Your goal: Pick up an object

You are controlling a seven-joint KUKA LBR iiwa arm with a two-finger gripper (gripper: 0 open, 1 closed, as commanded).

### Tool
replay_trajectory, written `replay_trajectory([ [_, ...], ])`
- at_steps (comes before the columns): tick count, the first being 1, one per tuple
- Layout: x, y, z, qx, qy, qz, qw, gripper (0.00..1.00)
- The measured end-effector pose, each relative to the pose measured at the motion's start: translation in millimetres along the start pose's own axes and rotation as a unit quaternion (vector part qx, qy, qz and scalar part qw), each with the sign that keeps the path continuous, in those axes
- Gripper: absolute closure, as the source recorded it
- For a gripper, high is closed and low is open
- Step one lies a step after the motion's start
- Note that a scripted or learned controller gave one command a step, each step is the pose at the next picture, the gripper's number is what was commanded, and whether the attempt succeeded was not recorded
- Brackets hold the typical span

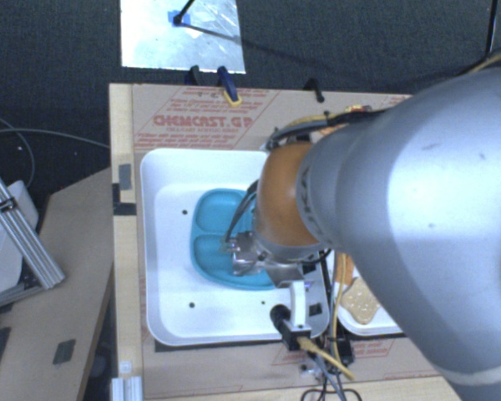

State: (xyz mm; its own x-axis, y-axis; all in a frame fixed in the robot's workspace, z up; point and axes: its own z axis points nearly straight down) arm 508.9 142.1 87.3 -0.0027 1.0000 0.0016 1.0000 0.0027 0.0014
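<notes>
A light blue divided dish (215,228) lies in the left white bin (165,307), toward its right side. My gripper (240,256) hangs low over the dish's near right part, at the end of the orange band (284,203) on the wrist. The grey arm (417,224) hides the dish's right edge. I cannot see whether the gripper touches the dish. In the right bin (376,329) a tan flat object (361,304) peeks out beneath the arm, with a slim orange piece (344,272) beside it.
The bins rest on a cardboard sheet (200,119) over the bench. A blue and yellow clamp (228,86) sits at its far edge. A metal frame (21,232) stands to the left, off the bench. Cables (321,366) dangle by the near edge.
</notes>
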Motion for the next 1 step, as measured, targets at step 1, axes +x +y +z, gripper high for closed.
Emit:
replay_trajectory([
  [1,-25.4,87.2,0.4,0.010,0.001,-0.001,0.9999,1.00],
])
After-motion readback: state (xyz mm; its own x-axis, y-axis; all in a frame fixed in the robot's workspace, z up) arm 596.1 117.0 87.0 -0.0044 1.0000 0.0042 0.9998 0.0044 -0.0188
